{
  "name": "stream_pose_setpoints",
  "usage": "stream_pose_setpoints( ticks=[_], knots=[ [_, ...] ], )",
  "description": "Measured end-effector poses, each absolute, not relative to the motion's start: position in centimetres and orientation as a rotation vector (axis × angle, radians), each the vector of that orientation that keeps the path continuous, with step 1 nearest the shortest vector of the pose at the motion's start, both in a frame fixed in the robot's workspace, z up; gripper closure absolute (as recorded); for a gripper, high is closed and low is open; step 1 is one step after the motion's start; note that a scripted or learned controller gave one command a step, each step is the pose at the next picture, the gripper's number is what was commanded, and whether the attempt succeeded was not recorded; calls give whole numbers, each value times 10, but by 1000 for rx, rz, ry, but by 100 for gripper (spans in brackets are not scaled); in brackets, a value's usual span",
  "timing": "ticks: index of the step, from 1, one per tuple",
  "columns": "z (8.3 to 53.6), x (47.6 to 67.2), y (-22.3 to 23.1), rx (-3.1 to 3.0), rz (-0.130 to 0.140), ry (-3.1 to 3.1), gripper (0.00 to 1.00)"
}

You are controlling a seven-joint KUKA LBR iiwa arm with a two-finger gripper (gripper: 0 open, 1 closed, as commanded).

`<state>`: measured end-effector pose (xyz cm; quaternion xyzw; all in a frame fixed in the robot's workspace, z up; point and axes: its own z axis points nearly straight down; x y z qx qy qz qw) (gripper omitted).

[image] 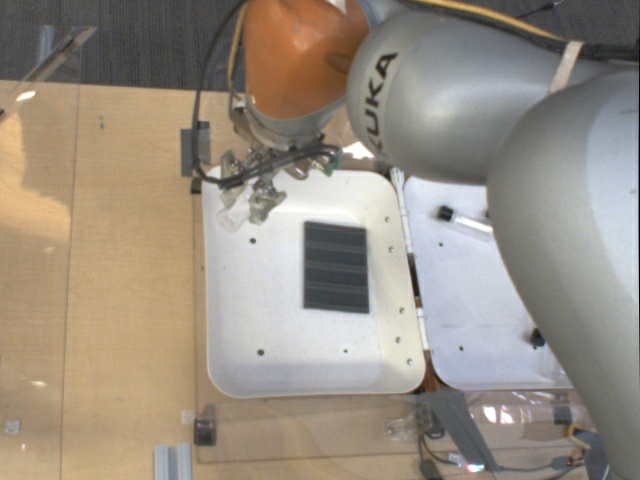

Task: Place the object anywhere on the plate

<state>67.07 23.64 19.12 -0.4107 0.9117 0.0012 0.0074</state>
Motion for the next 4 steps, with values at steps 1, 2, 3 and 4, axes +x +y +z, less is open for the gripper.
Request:
stream_pose_setpoints(
  ticks=[1, 2, 3, 4],
  knots=[
    [191, 671, 236, -1284, 4, 2852, 0],
    [102, 670, 223, -405, 6, 3107, 0],
    [91, 611, 237, 166, 12, 3124, 0],
    [90, 638, 235, 559, 10, 3080, 0]
  ],
)
